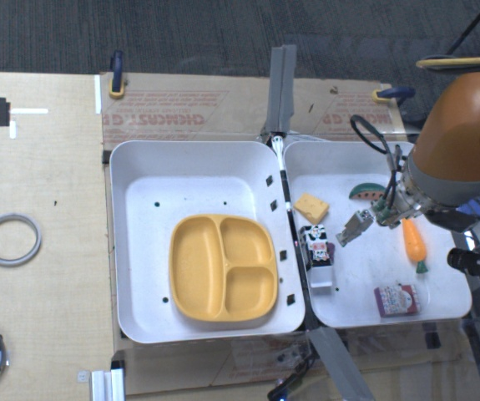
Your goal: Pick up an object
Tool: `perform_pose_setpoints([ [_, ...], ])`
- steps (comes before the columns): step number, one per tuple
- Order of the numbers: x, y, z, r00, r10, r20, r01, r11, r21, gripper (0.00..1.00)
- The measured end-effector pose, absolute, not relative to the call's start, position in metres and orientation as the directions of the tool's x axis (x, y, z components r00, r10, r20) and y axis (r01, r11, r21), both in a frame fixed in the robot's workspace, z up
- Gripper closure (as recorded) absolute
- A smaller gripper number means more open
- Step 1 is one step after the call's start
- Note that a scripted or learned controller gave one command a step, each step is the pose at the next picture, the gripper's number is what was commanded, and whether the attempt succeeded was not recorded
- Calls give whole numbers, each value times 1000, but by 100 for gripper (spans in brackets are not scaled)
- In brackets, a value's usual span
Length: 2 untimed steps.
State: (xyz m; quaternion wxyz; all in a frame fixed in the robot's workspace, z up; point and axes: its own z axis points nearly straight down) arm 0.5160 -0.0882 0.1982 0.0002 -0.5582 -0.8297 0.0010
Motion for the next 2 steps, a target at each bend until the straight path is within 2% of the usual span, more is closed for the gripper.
perform_pose_setpoints([
  [1,553,-63,191,-507,862,-1,862,507,-1,0],
  [2,477,-143,91,-117,993,0,993,117,-3,0],
])
